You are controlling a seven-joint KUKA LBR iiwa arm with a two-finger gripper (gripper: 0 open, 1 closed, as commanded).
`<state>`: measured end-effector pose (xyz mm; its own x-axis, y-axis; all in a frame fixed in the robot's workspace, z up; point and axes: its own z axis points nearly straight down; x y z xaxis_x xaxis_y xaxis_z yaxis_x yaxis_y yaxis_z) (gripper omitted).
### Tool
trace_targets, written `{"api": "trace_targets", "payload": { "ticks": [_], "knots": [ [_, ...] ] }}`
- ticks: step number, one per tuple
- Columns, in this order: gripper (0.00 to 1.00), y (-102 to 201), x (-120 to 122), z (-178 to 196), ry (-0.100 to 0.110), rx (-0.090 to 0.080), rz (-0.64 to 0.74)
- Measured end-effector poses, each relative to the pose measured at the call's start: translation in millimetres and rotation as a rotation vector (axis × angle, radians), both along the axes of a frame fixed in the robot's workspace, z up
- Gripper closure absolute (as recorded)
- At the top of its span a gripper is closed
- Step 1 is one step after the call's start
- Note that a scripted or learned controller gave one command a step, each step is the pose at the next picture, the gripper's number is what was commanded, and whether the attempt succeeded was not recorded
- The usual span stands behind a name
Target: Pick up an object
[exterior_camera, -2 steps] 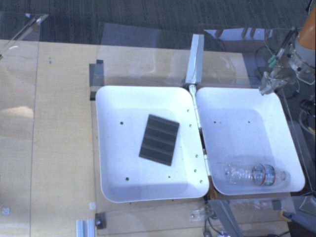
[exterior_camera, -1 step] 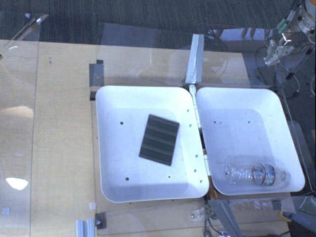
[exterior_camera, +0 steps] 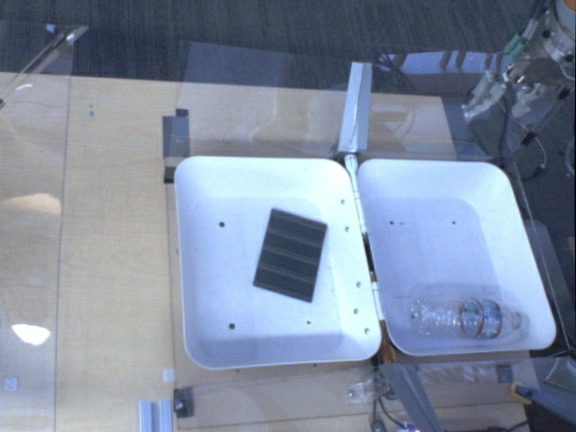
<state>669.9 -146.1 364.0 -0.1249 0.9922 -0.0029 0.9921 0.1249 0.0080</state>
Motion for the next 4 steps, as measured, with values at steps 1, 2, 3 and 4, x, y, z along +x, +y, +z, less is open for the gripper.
{"api": "trace_targets", "payload": {
  "ticks": [1, 2, 3, 4],
  "knots": [
    [0.00, 37.4, -95.1, -102.8, 0.005, 0.003, -0.113],
    [0.00, 3.8, -156.9, -142.9, 0.005, 0.003, -0.176],
    [0.00, 82.6, -171.4, -179.7, 0.005, 0.005, -0.402],
    [0.00, 86.5, -150.5, -179.3, 0.004, 0.005, -0.429]
  ]
}}
